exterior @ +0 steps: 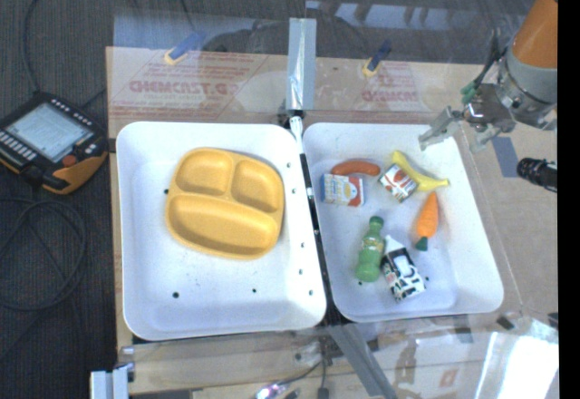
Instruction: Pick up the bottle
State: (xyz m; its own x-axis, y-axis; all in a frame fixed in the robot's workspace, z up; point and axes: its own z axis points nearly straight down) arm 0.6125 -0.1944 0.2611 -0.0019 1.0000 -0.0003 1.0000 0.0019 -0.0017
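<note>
Target is the green bottle (370,248), lying in the right bin (471,293), lower middle, cap end pointing up-frame, slightly tilted. Watch the neighbours: a black-and-white carton (403,274) sits just beside its lower right, touching or nearly so, can't tell which. The carrot (427,218) is near on the right, apart from the bottle. Up-frame you have a small white box (344,190), a sausage (355,168), a red-and-white can (396,182) and a banana (419,172), all clear of the bottle. The left bin (136,234) holds a yellow divided tray (226,201), not relevant.

The gripper (453,123) hangs over the right bin's top right corner, well apart from the bottle, nothing in it. Its fingers look spread, one grey finger (436,135) poking out toward the bin; read that as open.

My call: approach not yet begun. To do it well, you bring the gripper over the bottle's body, not the cap, and turn the wrist so the fingers straddle the narrow width. Put the finger on the carton side in carefully, the gap looks tight there; bias toward the bottle's upper half, where the sides are freer. Descend straight, close, then lift and check that it's actually held.
</note>
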